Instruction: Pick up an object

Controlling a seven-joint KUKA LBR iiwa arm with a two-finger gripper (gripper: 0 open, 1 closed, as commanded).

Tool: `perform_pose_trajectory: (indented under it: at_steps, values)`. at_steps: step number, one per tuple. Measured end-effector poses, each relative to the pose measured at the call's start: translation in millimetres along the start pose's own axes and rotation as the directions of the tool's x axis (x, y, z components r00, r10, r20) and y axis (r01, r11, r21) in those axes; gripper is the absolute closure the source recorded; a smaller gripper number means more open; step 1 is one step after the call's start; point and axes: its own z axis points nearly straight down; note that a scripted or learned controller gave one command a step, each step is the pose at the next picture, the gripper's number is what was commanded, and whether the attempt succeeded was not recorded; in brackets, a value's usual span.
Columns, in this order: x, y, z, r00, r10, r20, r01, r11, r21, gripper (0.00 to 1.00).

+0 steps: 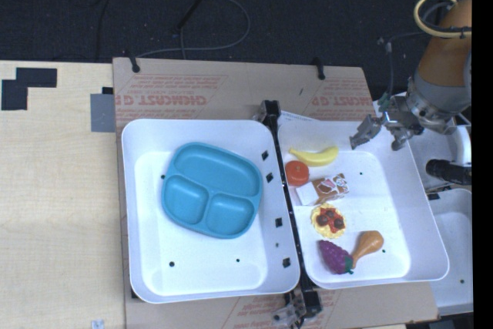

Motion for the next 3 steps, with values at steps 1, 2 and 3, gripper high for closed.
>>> perform_pose_trajectory:
  at_steps: [1,2,3]
  values:
    - [-0.1,2.9,-9.1,1.0,-0.002,0.003,0.002,1.0,-0.015,0.0]
    - [1.2,6.7,54.4,1.0,-0.003,0.002,0.003,1.0,-0.009,0.0]
    - [2.8,6.4,108.3,1.0,-0.005,0.001,0.005,1.0,-0.008,0.0]
